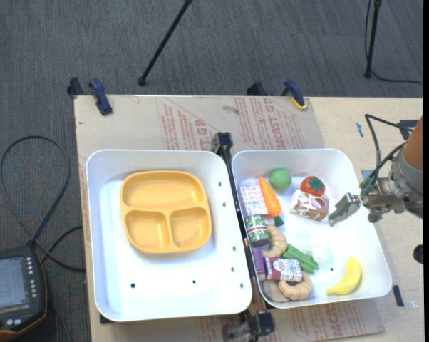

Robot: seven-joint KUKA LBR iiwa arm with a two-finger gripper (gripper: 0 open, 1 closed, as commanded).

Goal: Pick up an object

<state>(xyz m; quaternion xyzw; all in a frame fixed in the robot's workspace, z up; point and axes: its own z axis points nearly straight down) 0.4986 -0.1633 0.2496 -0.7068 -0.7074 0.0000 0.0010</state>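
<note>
Gripper point(358, 208) hangs over the right bin point(343, 164), jaws open, holding nothing. Best bet is probably the banana point(346, 277): it lies apart from the clutter, easy to straddle.

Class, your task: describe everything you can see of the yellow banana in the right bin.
The banana is small, bright yellow and smooth, toy-like, probably plastic. It is curved, lying flat on the floor of the right bin near its front right corner, one end pointing up toward the bin's middle, the other toward the front wall. Nothing appears to touch it but the bin; the pretzel lies apart to its left.
</note>
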